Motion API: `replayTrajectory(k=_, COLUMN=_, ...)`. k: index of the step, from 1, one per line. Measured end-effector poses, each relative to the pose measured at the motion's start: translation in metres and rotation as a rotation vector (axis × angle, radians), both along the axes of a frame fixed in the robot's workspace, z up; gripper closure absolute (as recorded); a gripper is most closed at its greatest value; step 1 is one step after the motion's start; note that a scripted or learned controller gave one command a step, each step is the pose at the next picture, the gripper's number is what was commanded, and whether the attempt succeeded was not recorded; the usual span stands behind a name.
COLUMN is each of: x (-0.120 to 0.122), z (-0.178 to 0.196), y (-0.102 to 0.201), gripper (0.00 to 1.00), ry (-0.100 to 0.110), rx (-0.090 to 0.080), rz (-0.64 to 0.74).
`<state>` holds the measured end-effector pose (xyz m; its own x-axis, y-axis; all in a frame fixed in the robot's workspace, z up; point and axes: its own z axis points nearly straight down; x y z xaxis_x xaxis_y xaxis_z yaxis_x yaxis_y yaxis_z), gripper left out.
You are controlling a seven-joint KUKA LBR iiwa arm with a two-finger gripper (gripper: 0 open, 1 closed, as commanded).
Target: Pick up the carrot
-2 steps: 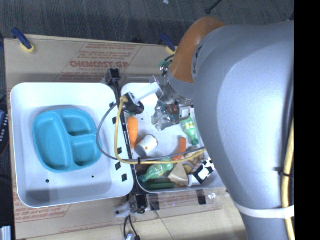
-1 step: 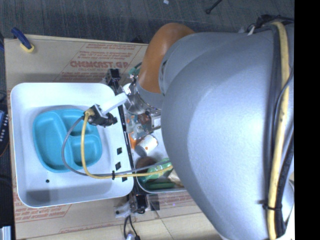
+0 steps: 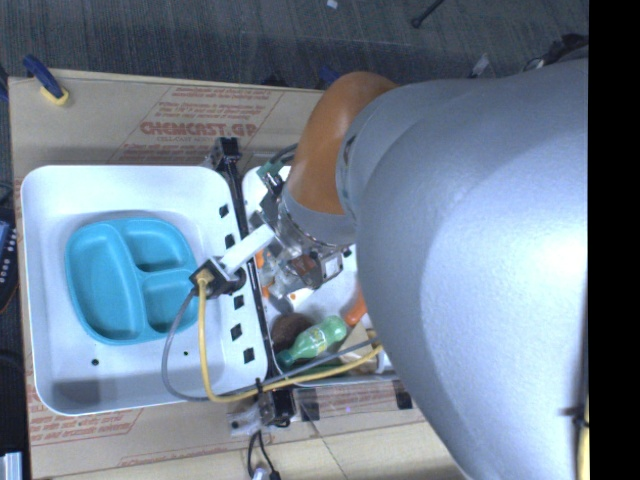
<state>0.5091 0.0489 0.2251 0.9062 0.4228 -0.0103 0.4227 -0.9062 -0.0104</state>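
My gripper [image 3: 293,271] is low in the right bin [image 3: 262,340], close to the divider between the two bins. The big grey arm with its orange band [image 3: 325,153] covers most of that bin. A small orange bit [image 3: 356,315], possibly the carrot, peeks out just right of the gripper beside the arm. Another orange speck [image 3: 260,260] shows at the gripper's left edge. I cannot tell whether either of them is held.
A green bottle [image 3: 316,339] and a brown round object [image 3: 289,326] lie at the near end of the right bin. The left bin [image 3: 45,203] holds a blue divided tray [image 3: 130,278]. Yellow and grey cables [image 3: 203,353] loop over the left bin's near right corner.
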Motion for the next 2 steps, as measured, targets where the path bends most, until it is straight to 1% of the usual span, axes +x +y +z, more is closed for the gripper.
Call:
replayTrajectory(k=1, x=-0.011, z=0.008, y=-0.001, gripper=1.0, ry=-0.006, rx=-0.01, rz=-0.217)
replayTrajectory(k=2, x=-0.025, z=0.037, y=0.058, gripper=1.0, ry=-0.004, rx=-0.006, rz=-0.215)
